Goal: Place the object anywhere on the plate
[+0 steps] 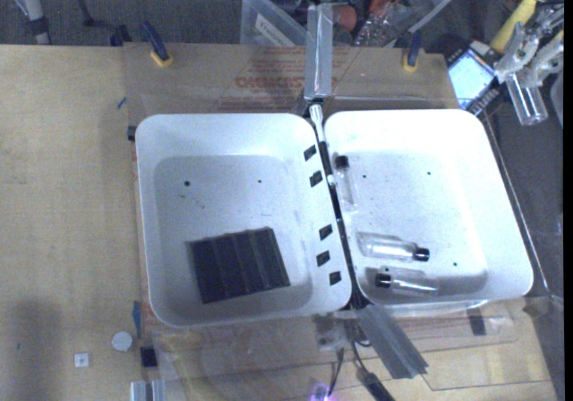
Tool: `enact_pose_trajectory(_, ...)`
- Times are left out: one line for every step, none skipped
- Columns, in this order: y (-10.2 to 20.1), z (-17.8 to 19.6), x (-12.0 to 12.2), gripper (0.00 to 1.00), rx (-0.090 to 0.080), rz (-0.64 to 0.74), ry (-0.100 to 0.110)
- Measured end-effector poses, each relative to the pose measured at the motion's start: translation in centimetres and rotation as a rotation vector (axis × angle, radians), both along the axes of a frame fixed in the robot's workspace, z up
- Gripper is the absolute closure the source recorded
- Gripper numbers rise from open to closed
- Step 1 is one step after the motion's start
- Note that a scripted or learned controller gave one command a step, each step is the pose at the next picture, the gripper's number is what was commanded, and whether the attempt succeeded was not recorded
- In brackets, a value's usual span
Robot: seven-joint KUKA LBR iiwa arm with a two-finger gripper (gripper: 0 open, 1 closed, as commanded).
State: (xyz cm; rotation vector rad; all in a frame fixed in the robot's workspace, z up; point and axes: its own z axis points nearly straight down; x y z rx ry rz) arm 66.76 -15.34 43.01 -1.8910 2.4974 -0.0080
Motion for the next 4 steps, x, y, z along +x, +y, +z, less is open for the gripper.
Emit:
enact_pose_trajectory(-4.0, 0.6, -7.6, 1.0, -0.001, 0.331, 0.009)
enact_pose_trajectory(2.4, 0.6, -1.6, 1.0, -0.002, 0.44, 0.002)
enact_pose_trajectory(-3.2, 0.6, -8.8, 1.0, -0.002, 0.761, 0.009)
enact_pose_trajectory(-0.2, 0.5, -2.4, 1.0, -0.006, 1.043, 0.001)
